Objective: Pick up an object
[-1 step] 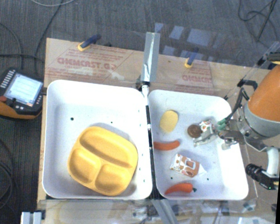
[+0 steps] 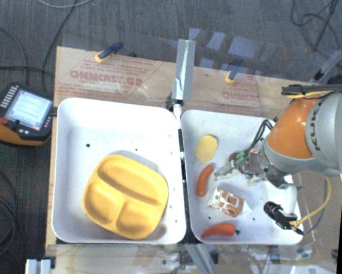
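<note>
Nearest the camera, a red-orange chilli-shaped toy [image 2: 218,231] is lying at the right white bin's [image 2: 270,233] front edge, with a small red-and-white printed packet [image 2: 225,202] just behind it. In the left white bin [image 2: 75,130], a yellow three-compartment plastic tray [image 2: 127,196] is resting. Farther back, an orange sausage-shaped toy [image 2: 204,180] and a pale yellow disc [image 2: 206,147] are sitting near the divider. The gripper [image 2: 231,166] is hovering beside the sausage, its fingers looking spread and gripping nothing. As I judge it, nothing is lifted yet; the descent, grasp and lift are all remaining.
</note>
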Robot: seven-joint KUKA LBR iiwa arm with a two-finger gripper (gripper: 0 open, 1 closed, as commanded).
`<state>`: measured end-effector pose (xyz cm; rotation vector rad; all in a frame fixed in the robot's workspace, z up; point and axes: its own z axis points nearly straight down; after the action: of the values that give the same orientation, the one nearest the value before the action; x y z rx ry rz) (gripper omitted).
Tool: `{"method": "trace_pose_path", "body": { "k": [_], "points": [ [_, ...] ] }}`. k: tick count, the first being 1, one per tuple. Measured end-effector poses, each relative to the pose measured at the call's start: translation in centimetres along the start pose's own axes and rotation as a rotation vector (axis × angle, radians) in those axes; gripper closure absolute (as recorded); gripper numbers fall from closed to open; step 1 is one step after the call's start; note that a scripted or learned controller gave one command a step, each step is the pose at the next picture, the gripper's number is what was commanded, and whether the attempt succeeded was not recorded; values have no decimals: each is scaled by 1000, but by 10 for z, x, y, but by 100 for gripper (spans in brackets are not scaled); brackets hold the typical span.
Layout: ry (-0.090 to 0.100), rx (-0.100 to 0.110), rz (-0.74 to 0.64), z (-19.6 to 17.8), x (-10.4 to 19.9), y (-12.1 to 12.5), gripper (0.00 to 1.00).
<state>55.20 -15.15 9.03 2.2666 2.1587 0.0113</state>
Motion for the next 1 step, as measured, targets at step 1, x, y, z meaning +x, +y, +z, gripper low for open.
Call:
{"method": "trace_pose_path", "body": {
  "k": [1],
  "points": [
    [1, 2, 20, 1, -19, 47, 0]
  ]
}}
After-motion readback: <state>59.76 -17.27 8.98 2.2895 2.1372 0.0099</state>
